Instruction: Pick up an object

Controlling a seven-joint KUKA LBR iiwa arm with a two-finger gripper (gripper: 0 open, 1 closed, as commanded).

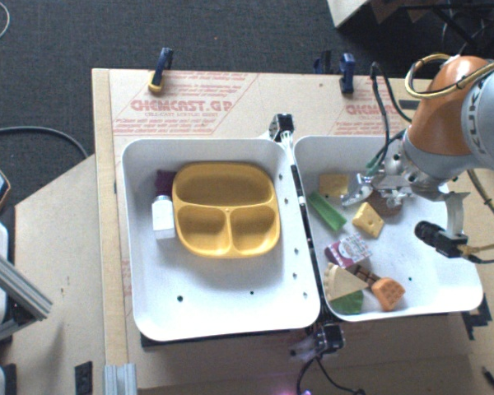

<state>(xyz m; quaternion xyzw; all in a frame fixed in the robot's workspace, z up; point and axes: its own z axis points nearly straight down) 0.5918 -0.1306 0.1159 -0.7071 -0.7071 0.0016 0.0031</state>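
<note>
Here the gripper point(364, 189) hangs over the right bin point(453, 299), jaws' spread unreadable.

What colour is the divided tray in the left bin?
Yellow-orange. The divided tray shows best in the camera view, lying in the left bin.

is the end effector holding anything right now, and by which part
Cannot be told: the end effector sits low in the right bin near a yellow block.

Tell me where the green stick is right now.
In the camera view, the green stick lies in the right bin, near its left wall, left of the yellow cheese-like block.
</note>
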